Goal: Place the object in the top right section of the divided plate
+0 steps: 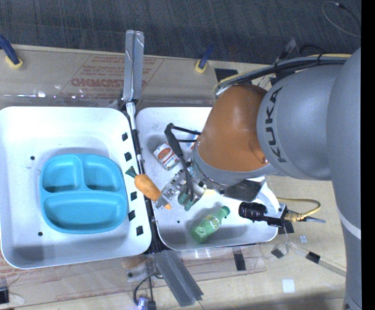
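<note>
Carrot (pixel 148 187) lies on the divider btwn bins, just left of the fingers (pixel 182 196); can't tell if they're open.

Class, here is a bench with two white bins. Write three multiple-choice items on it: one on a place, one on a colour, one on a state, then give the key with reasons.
1. Where is the divided plate?
A. in the left bin
B. in the right bin
C. on the bench outside the bins

2. What colour is the bottle in the right bin?
A. red
B. green
C. yellow

3. How is the plate's top right section?
A. holding the carrot
B. covered by the arm
C. with nothing in it

Key: 1 A, the blue plate lies on the left bin's floor. 2 B, the bottle near the front wall is green. 3 C, the section shows bare blue; the carrot lies at the right bin's left edge.
</note>
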You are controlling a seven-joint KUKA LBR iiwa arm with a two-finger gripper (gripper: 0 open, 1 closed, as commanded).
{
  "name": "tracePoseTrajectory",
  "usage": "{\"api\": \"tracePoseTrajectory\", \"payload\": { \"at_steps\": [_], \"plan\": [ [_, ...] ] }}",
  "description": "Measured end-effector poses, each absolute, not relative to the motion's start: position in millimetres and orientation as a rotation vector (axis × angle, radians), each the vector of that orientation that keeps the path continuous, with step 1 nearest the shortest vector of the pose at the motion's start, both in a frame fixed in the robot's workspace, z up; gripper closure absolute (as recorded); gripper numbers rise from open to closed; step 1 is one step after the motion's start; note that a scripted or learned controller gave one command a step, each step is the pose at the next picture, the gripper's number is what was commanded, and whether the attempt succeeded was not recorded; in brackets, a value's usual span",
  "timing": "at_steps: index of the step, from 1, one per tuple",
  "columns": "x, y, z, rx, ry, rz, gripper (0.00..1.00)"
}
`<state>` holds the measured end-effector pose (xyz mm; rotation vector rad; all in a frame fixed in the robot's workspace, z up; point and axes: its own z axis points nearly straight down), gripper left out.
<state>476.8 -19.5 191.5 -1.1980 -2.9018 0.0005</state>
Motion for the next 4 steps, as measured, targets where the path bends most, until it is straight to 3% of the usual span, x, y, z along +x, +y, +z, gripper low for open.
{"api": "tracePoseTrajectory", "payload": {
  "at_steps": [1, 2, 3, 4],
  "plan": [
    [610.0, 37, 200, -0.931, -3.001, 0.0, 1.0],
    [614.3, 6, 231, -0.982, -2.985, 0.0, 1.0],
    [614.3, 7, 231, -0.98, -2.985, 0.0, 0.0],
    [599.2, -25, 205, -1.671, -2.656, 0.003, 0.0]
  ]
}}
